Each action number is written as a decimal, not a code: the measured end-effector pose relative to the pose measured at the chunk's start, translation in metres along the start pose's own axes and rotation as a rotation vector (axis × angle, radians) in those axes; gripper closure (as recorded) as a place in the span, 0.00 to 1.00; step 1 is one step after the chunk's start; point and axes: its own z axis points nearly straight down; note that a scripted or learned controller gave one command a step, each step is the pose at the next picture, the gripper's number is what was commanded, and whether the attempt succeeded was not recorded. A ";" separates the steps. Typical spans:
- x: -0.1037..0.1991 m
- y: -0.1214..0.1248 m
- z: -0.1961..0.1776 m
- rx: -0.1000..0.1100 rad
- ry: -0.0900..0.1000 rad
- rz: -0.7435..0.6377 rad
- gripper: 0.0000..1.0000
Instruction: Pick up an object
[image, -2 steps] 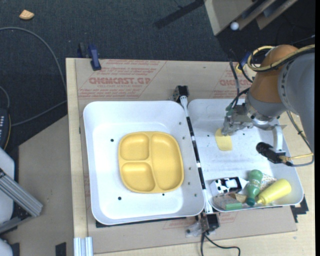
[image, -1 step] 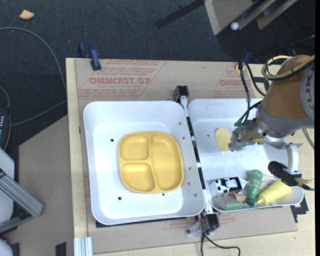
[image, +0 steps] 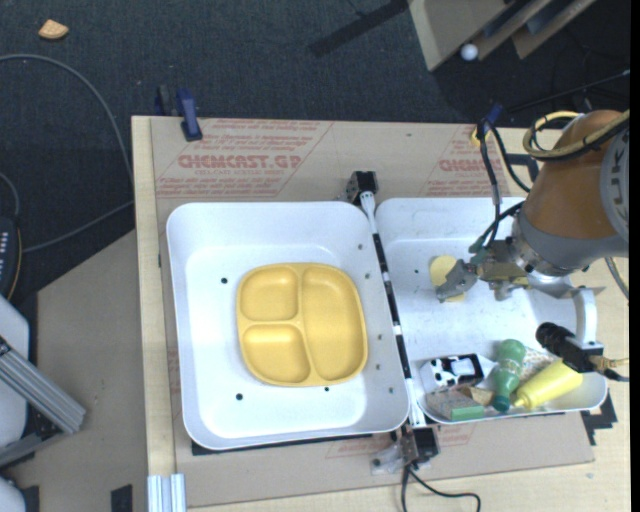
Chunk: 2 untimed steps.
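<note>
Camera view: two bins (image: 200, 300), one yellow tray (image: 300, 323).

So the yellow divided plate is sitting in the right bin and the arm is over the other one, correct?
Not quite. The camera view shows the yellow divided plate in the left bin, not the right one. The gripper is over the right bin, near a small yellow object.

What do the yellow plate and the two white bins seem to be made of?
The yellow plate with three compartments looks like moulded plastic, matte to slightly glossy: one even colour, soft rounded ridges. The left bin and the right bin look like thin formed white plastic, smooth, with rounded corners and rolled rims; painted metal cannot be ruled out.
</note>
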 end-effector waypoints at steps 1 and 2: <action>-0.015 0.064 0.077 -0.002 -0.002 0.000 0.00; -0.015 0.065 0.066 -0.006 -0.003 -0.001 1.00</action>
